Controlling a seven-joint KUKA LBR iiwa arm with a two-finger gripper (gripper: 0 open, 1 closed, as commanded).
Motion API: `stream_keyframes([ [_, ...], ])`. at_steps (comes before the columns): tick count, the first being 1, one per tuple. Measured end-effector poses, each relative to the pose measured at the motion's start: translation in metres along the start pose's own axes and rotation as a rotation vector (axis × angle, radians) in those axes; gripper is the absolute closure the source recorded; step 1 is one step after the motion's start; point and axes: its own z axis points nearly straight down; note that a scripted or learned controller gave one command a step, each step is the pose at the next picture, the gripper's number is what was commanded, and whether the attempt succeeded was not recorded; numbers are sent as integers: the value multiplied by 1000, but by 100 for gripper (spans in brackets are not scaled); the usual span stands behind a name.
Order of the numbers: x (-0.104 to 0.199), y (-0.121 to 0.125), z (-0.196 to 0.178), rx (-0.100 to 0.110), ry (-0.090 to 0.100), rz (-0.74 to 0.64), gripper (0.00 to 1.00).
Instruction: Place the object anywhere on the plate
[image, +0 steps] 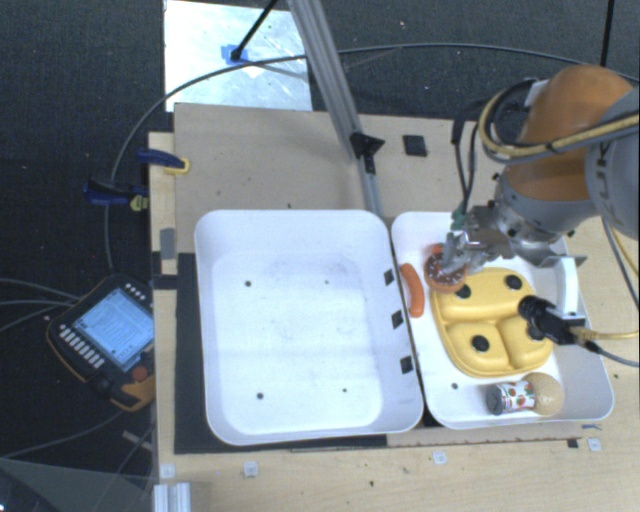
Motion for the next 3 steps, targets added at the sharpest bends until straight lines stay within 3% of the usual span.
stream_keyframes([
  [2, 105, -36, -3, 1, 1, -2, 100],
  [3, 154, -35, 6, 0, 0, 0, 100],
])
